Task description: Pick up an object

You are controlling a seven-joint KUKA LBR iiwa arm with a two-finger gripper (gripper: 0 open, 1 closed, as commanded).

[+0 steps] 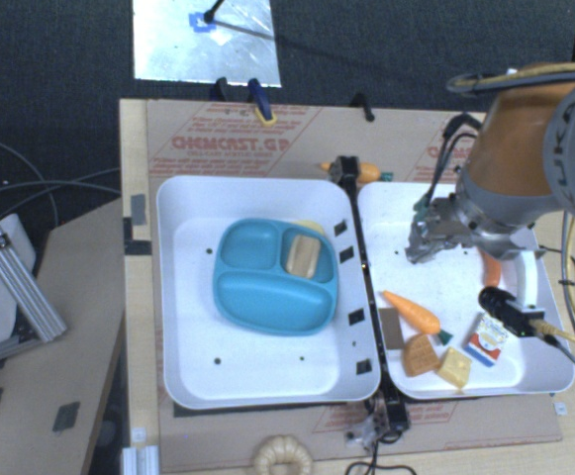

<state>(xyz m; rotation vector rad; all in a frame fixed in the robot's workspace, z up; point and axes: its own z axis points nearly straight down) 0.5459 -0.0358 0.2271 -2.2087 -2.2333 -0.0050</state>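
The gripper [424,245] hangs low over the right bin [391,206] (whether it is open or closed, I cannot tell). The carrot [413,312] lies on the bin floor just below it, apart, nothing visibly held.

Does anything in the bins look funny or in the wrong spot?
Mostly tidy. One oddity: a small yellow-orange thing lies outside the bins, on the cardboard behind the divider. The rest sits inside: a tan piece in the blue plate, and the carrot in the right bin.
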